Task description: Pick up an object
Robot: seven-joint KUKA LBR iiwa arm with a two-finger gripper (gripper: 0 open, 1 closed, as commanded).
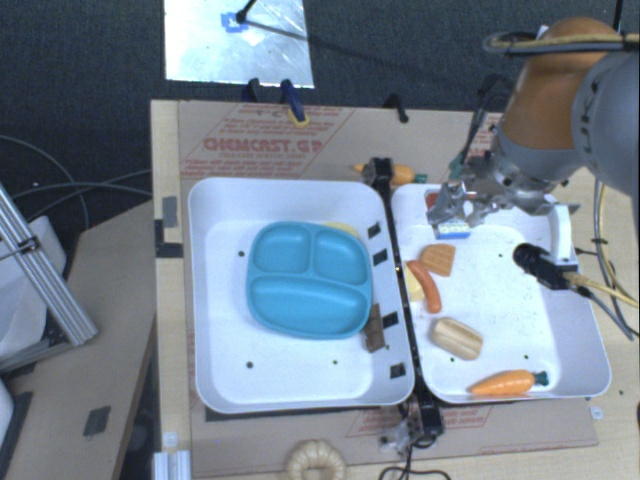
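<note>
Overhead view of the counter (130,268) with two white bins. The arm (560,98) reached in from 3 o'clock, and its jaws hung over the 11 o'clock corner of the right bin (580,353), directly above a small blue-and-white block (453,231). Whether the jaws were open or closed, and whether they touched the block, could not be told.

The other loose items in the right bin lay apart from the jaws. An orange wedge (437,259) lay at 10 o'clock, with a sausage (426,288) just below it at 9 o'clock. A pale yellow piece (412,284) lay against the wall beside the sausage. A bread roll (457,338) lay at 7 o'clock and a carrot (503,382) at 6 o'clock, along the near wall.

The left bin (225,368) held a blue divided plate (308,278) at its centre. A small brown piece (375,331) lay at the plate's 4 o'clock edge.
</note>
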